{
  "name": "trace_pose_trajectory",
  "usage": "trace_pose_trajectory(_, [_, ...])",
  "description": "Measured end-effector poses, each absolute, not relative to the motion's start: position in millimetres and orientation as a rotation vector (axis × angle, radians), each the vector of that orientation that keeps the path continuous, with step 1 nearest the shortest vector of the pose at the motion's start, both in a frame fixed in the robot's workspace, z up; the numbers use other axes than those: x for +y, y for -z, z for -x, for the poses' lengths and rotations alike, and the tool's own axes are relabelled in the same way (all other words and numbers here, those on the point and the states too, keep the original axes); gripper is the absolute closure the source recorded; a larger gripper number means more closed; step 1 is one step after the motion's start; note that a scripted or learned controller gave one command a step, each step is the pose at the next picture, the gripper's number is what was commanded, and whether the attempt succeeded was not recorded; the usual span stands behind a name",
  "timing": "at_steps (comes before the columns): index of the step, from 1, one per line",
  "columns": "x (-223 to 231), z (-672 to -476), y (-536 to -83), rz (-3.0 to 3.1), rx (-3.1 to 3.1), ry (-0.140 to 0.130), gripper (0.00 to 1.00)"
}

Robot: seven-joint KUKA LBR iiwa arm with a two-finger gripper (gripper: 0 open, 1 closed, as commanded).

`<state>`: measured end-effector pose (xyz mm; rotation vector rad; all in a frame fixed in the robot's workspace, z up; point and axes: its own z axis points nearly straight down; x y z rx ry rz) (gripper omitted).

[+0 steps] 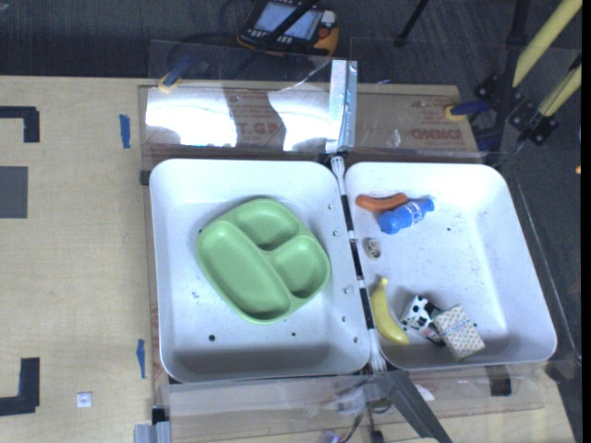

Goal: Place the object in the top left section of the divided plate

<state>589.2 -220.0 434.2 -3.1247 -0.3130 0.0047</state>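
Two white bins (175, 192) share a bench: green divided plate (263, 258) left, banana (386, 314) right; gripper state unknown.

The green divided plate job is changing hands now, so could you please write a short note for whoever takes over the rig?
Green divided plate: in the left bin, all sections bare.
Right bin holds an orange carrot, a blue bottle, a yellow banana, a black-and-white toy, a patterned box and a small round piece.
Done: nothing placed yet.
Left: pick the object and set it in the plate's top left section.
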Motion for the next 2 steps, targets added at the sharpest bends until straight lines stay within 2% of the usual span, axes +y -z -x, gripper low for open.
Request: trace_pose_trajectory(2, [-219,-590.8,-455,3.125,-0.319,0.001,1.00])
